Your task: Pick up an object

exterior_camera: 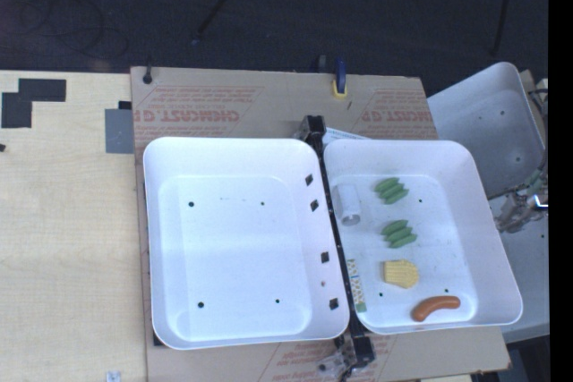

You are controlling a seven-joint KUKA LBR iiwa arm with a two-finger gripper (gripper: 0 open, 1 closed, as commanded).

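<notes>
All the loose objects lie in the right bin. Nearest its front rim is an orange sausage-shaped piece, lying almost parallel to that rim and close to the front right corner. Just behind it and a little to the left sits a yellow corn-like piece, apart from the sausage. Farther back are two green ridged pieces: one near the middle of the floor, the other nearer the back wall. A small grey cylinder lies close to the bin's left wall, beside the dividing edge. None of these things touch one another, and there is bare floor around each, most of it along the right half of the bin.

The left bin sits rim to rim with the right one, a row of dark clips along the shared edge. Both rest on a cardboard sheet on the bench, with a pale wooden surface to the left.

At the right edge of the view a grey plate and some metal parts with wiring stand just outside the right bin's rim; I cannot tell whether this is the gripper, nor how far it is open or whether it holds anything.
</notes>
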